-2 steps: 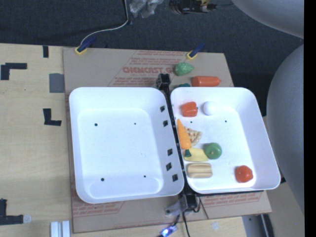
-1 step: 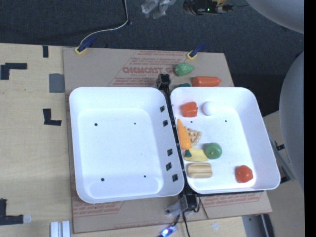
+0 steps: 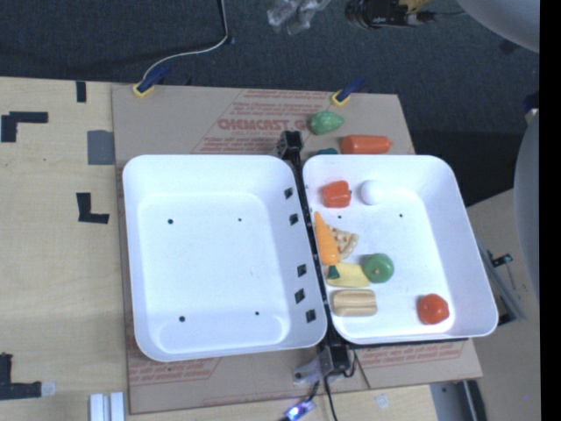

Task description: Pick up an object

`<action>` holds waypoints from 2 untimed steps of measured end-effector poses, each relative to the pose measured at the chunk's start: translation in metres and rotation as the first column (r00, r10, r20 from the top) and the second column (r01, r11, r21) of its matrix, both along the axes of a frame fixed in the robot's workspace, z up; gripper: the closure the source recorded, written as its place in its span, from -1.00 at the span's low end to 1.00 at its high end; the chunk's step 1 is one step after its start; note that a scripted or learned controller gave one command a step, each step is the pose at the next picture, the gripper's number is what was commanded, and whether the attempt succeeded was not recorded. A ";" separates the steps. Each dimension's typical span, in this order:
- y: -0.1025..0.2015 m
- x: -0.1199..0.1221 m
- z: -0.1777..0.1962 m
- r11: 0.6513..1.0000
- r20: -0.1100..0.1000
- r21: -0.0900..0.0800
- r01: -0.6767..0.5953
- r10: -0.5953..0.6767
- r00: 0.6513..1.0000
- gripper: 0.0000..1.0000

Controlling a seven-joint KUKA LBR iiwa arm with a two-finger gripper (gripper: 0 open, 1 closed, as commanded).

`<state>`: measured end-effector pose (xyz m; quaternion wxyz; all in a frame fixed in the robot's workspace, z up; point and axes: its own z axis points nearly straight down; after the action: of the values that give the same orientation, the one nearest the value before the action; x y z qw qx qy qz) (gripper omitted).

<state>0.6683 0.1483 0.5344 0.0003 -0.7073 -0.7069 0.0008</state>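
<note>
Bench: wooden top with black marks, a brown cardboard sheet (image 3: 254,125) under two white bins; dark carpet runs along the far side.

Left bin (image 3: 210,340): you have nothing to pick from it.

Right bin (image 3: 456,235): this is where your pickable things lie, mostly crowded along its left wall.

Contents, far to near: a red-orange block (image 3: 335,194) with a white ball (image 3: 370,192) just beside it; an orange carrot (image 3: 325,239) lying lengthwise along the left wall, a tan wedge (image 3: 345,242) touching it; a yellow piece (image 3: 348,276) touching a green ball (image 3: 379,267); a tan wooden block (image 3: 352,303); a red tomato (image 3: 432,309) alone near the near-right corner.

Outside the bins: a green piece (image 3: 325,122) and an orange-red piece (image 3: 365,145) rest on the cardboard beyond the right bin's far rim.

Gripper (image 3: 298,3): blurred, high over the carpet at the top of the view, well apart from both bins; you cannot tell whether its fingers are spread or closed, and nothing is seen between them.

Key relation: every target lies toward the near side of the view and a little right of the gripper, so your move would run toward you and down.

Best candidate, as a judgement: the red tomato, since it stands clear of its neighbours and walls.

Risk: the carrot cluster is tightly packed against the wall, which may crowd a finger.
</note>
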 end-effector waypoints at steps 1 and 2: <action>-0.010 0.000 0.000 1.000 0.000 0.000 0.000 0.000 1.000 1.00; -0.029 0.000 0.000 1.000 0.000 0.000 0.000 0.000 1.000 1.00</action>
<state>0.6683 0.1195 0.5344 0.0003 -0.7073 -0.7069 0.0007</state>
